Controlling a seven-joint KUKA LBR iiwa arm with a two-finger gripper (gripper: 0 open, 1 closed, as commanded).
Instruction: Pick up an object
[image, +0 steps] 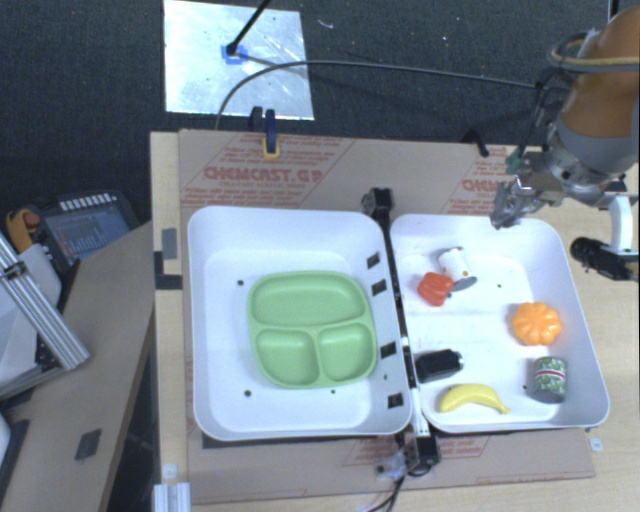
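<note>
The right bin (570, 262) holds a small white cylinder (455, 263), a red piece (434, 289) with a grey tip, an orange pumpkin (535, 323), a small can (547, 378), a yellow banana (472, 399) and a black block (437, 364). My gripper (508, 209) hangs above the far edge of the right bin, up and to the right of the white cylinder, apart from every object. Nothing shows between its fingers.
The left bin (215, 250) holds a green divided plate (308, 328). A black clamp (380, 203) sits at the top of the divider between the bins. A pendant (88, 230) and a metal rail (40, 310) lie left of the bench.
</note>
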